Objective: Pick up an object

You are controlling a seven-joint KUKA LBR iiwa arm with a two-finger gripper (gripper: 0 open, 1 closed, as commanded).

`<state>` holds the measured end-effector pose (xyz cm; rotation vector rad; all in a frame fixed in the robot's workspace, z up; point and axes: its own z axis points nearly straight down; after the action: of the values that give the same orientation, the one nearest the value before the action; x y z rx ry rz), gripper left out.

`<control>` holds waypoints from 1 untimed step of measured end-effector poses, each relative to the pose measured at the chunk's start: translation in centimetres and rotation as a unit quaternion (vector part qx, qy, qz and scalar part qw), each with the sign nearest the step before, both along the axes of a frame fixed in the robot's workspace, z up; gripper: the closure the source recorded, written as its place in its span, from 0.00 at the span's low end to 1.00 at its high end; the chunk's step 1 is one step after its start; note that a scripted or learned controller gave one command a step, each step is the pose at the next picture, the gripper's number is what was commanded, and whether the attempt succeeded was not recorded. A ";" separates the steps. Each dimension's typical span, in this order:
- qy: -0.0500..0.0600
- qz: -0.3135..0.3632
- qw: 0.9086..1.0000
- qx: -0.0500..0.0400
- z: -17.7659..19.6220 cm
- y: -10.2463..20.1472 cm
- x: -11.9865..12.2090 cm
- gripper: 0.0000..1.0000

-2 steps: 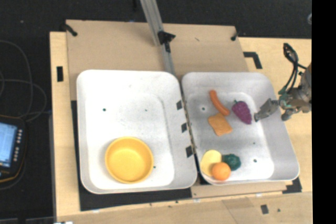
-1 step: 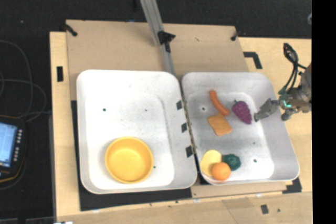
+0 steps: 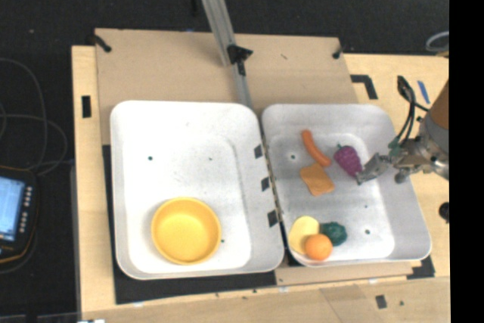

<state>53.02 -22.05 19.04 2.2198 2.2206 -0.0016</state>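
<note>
Where gripper (image 3: 368,172) hovers, grapes (image 3: 347,158) adjoin

Two shallow white plastic bins sit side by side on the table: the left bin (image 3: 136,132) and the right bin (image 3: 386,238). The left one holds one item, a round yellow bowl (image 3: 186,230). The right one holds six: one long orange carrot (image 3: 314,147), one purple bunch of grapes (image 3: 347,159), one flat orange-tan wedge (image 3: 317,180), one pale yellow round piece (image 3: 304,227), one orange ball-shaped fruit (image 3: 318,246) and one dark green lumpy piece (image 3: 333,231). That makes seven loose things across two bins.
</note>
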 end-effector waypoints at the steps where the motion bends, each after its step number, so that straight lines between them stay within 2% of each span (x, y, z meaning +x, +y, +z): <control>1: 0.000 -0.001 1.000 0.000 -4.2 0.6 0.1 0.00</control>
<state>53.09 -21.50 14.85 2.2221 2.2185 -0.0009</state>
